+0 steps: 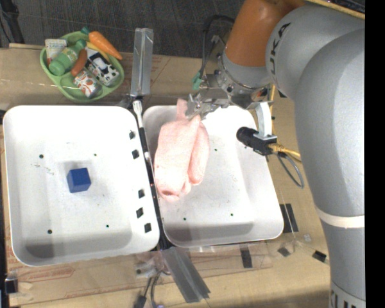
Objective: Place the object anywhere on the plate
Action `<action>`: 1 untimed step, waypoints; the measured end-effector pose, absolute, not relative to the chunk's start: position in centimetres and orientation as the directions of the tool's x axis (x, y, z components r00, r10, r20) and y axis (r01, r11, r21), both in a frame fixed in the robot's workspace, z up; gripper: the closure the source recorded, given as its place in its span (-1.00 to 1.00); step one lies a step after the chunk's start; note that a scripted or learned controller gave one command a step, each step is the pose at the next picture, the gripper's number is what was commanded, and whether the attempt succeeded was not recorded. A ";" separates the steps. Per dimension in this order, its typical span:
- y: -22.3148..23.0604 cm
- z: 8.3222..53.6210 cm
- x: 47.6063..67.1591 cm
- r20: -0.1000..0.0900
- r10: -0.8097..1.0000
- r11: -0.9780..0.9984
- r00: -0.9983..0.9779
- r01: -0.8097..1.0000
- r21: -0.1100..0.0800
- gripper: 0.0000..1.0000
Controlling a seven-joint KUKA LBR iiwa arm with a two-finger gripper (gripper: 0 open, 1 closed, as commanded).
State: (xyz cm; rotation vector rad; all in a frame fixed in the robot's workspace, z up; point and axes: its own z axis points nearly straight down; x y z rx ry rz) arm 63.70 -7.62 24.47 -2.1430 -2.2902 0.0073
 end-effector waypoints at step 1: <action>-7.3 23.1 63.7 0.001 0.997 0.075 -0.075 0.997 -0.005 1.00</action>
